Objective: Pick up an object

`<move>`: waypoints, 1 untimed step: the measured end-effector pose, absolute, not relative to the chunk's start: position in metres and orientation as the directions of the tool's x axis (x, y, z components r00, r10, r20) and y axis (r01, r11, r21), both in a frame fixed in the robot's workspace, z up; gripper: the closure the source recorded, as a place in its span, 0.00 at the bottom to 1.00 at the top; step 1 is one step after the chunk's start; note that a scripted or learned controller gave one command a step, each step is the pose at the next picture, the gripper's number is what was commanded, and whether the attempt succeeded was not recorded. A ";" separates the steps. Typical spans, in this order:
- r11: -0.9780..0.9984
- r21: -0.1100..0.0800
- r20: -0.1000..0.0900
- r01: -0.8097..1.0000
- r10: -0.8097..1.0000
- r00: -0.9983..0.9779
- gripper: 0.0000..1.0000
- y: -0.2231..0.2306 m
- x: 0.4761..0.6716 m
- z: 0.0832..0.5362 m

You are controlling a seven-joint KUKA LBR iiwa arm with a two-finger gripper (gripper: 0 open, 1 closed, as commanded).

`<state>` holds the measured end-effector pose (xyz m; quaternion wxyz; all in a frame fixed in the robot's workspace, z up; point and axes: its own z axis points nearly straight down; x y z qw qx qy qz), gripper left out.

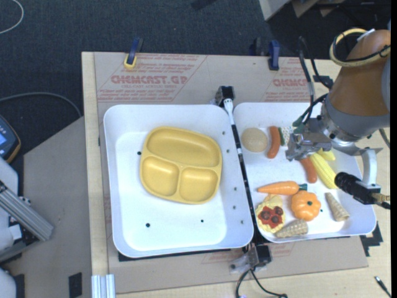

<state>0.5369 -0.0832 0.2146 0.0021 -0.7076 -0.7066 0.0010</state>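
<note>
White plastic bins sit side by side on the bench, and my work is all in the right bin, where the toy food lies scattered. My end effector hangs low over the upper middle of that bin, just above the top end of an orange-red sausage-like piece and beside a yellow corn cob. From this slanted view I cannot tell how it is set, since the grey wrist and the dark metal hardware cover the tips.

As I judge it, nothing is picked up yet. Every item I can make out rests on the bin floor: a beige bun, a second small sausage, a carrot, a pumpkin, a pizza slice, a waffle cone and another ridged cone-like piece near the front edge.

The left bin holds a yellow divided tray, well apart from me.

What remains is the whole grasp: settle on one piece, likely the sausage or the corn beneath me, close on it and lift it clear. The two lie touching, so I could easily catch both or neither.
</note>
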 end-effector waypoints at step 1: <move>0.001 0.003 -0.001 1.000 1.000 -0.001 1.00 -0.079 0.548 0.221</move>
